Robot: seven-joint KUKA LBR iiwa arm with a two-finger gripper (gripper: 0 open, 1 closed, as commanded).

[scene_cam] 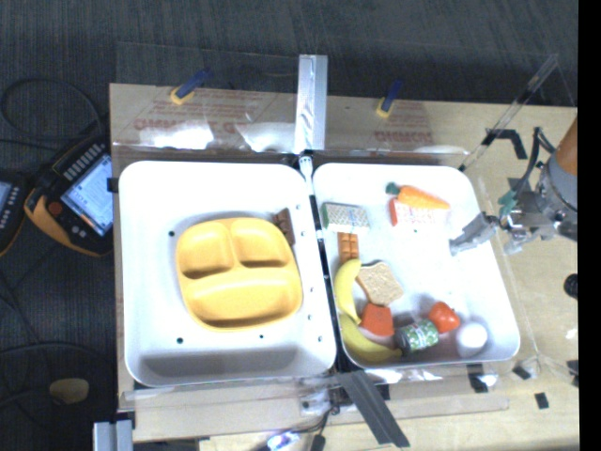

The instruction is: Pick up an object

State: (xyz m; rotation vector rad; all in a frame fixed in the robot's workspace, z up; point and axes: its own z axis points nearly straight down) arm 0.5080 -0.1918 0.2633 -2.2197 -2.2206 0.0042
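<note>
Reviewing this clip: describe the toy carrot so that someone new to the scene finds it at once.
Start at the right-hand white bin, the one crowded with toy food. Look to its far end, near the top right corner, apart from the pile around the banana. The carrot lies there: a pointed orange cone with a green leafy tuft, the only such shape.

Two white bins (131,252); one yellow tray (239,271); one banana (349,299); one carrot (420,195).

Single fixed camera, mounted above the tabletop (526,130), looked down at a slant from moderate distance; both white bins (131,280) filled mid-frame, with dark floor (282,17) along the top.
</note>
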